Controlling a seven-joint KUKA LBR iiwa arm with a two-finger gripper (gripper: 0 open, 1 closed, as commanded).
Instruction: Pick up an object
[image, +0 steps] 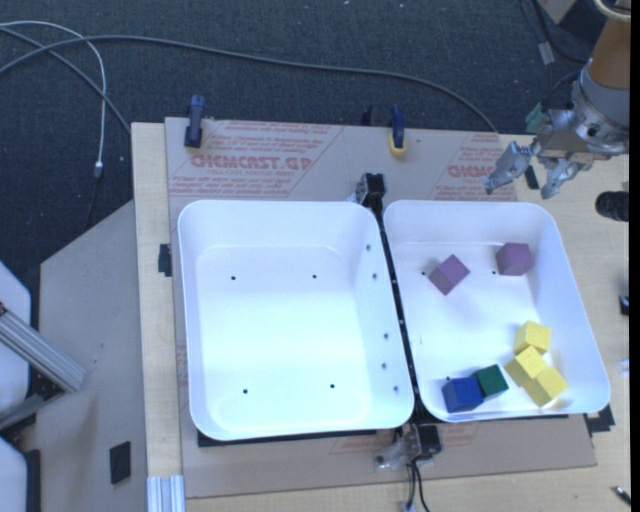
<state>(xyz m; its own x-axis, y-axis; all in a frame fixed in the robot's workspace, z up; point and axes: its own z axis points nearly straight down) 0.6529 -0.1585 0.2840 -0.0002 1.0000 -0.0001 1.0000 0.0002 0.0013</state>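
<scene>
Faintly, red "CHEMCAST GP" lettering (252, 160) behind bins.

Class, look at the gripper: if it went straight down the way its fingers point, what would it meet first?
Probably the brown board behind the right bin. The open gripper hangs just beyond that bin's far rim, though depth is unclear.

Your claw (530, 168) hangs over the bench (150, 300), behind the right bin's (575, 300) far rim. Two cubes (449, 273) (513, 258) lie in that bin just before the claw; four more blocks (505, 378) cluster further forward. The left bin (290, 225) sits to the claw's left.
</scene>
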